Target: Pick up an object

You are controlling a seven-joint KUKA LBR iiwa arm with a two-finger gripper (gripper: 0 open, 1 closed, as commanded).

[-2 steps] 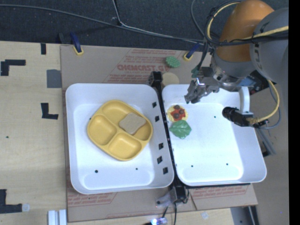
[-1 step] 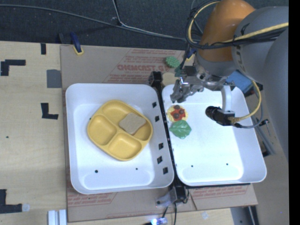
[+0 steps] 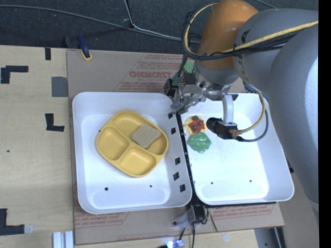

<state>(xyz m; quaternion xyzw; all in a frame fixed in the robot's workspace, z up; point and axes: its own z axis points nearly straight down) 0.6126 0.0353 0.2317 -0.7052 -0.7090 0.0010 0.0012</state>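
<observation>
End effector [image 3: 192, 98]: low over the far edge of the bins, above the divider where the two meet; whether its fingers are spread or closed cannot be told, and nothing can be seen between them.
Arm [image 3: 289, 87]: reaches in from the right, its broad grey body covering the right side of the scene; the orange band [image 3: 223, 30] sits on top, above the wrist, which points down and leftward toward the divider.
Cables [image 3: 248, 133]: yellow and black loops hang from the wrist, with a black fitting [image 3: 221, 128] dangling over the right bin.
Left bin [image 3: 88, 190]: holds a yellow divided plate [image 3: 121, 146] with a tan slice of toast [image 3: 146, 135] lying across its far-right compartments.
Right bin [image 3: 243, 174]: holds a small red and yellow toy food [image 3: 195, 124] and a green leafy piece [image 3: 199, 142], touching each other, near the divider and just near-side of the end effector.
Table [image 3: 31, 154]: pale wood with black tape marks, cardboard under the bins.
</observation>
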